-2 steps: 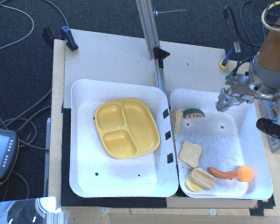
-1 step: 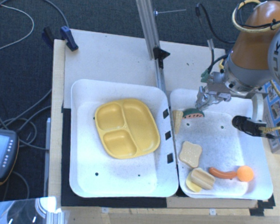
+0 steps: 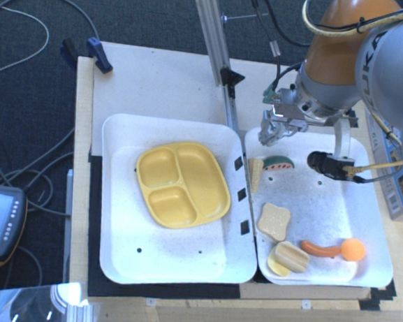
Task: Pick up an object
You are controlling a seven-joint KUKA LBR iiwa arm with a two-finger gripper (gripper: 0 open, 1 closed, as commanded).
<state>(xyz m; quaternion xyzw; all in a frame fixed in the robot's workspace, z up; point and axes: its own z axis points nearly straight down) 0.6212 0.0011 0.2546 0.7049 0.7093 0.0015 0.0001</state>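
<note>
From my seat I see a yellow three-compartment plastic tray in the left white bin, toy foods in the right white bin, including a watermelon slice, and the gripper hanging just above that slice, its grip state unclear.

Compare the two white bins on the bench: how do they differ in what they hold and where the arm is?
The left shallow white bin holds one thing, a yellow three-compartment plastic tray; the right shallow white bin holds several small toy foods, among them a watermelon slice, a bread slice and an orange carrot-like piece. The gripper hangs over the right bin's far corner, not the left bin. Both are shallow and white.
</note>
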